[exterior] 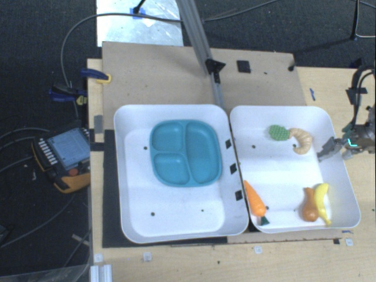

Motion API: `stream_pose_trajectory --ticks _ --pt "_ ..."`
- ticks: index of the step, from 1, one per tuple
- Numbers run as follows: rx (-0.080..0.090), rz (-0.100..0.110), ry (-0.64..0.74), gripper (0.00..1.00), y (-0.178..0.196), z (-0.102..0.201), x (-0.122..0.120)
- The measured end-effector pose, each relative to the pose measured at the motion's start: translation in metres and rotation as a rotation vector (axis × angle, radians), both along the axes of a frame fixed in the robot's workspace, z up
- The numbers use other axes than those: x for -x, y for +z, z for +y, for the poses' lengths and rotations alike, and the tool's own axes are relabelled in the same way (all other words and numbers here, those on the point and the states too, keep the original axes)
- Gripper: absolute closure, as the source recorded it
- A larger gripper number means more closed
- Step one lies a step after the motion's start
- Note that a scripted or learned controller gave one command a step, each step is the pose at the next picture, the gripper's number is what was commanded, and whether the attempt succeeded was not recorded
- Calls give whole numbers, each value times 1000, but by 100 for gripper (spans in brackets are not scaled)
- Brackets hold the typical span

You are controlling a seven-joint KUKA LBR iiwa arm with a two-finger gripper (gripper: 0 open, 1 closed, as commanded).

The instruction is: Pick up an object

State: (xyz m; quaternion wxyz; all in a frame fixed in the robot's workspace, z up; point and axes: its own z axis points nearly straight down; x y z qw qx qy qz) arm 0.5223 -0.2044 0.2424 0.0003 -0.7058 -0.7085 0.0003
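The right bin (282,116) holds several toy foods. A green bumpy piece (279,133) lies at the back beside a tan croissant (302,140). A carrot (254,197) rests against the bin's left wall near the front. At the front right a yellow banana (322,201) lies against an orange-brown pear-shaped piece (309,207). My gripper (336,147) hangs over the right rim of this bin, just right of the croissant, with nothing seen in it.
The left bin (135,204) carries a blue divided plate (185,153). A grey pole (197,31) slants across the back of the bench. Cables and a handheld controller (63,156) lie off the bench to the left.
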Motion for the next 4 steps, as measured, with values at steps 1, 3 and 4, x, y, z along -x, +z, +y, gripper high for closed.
stream_pose_trajectory --ticks 1,3,4 --pt "1 -2 1 0 1 0 -1" --pt "0 1 -3 0 -84 3 -3" --pt "0 1 -3 0 -125 4 -1"
